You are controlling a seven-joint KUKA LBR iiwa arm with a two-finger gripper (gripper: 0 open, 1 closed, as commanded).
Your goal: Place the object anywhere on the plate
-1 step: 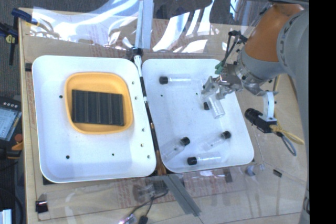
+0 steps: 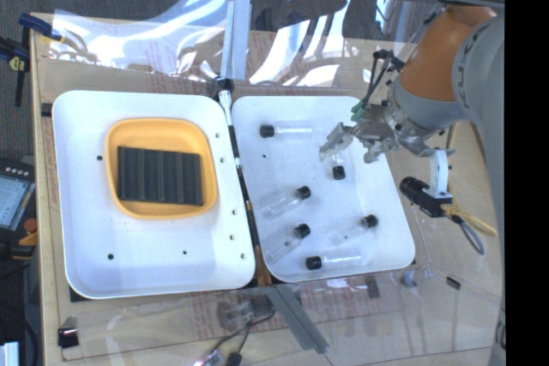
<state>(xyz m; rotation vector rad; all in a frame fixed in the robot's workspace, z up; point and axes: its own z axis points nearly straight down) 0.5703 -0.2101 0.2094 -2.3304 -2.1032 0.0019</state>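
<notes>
Bins (image 2: 86,253): white plastic, smooth, faintly glossy.
Plate (image 2: 159,137): yellow plastic, matt, with a dark ribbed centre.
Vials (image 2: 287,130): clear plastic or glass, black caps.
Sheet (image 2: 171,21) at the bench's far edge: clear film, shiny, crinkled.
Arm (image 2: 446,56): orange and grey, smooth, satin.

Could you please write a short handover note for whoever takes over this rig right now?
Claw: over the upper right part of the right bin, nothing visibly between its fingers; whether open or shut cannot be told.
Objects: six clear vials with black caps lie in the right bin, e.g. one near the top left, one just below the claw, one at the bottom.
Plate: yellow, with a dark ribbed insert, sits in the left bin.
Done: no vial on the plate.
Left: grasp a vial, carry it across, set it on the plate.
</notes>
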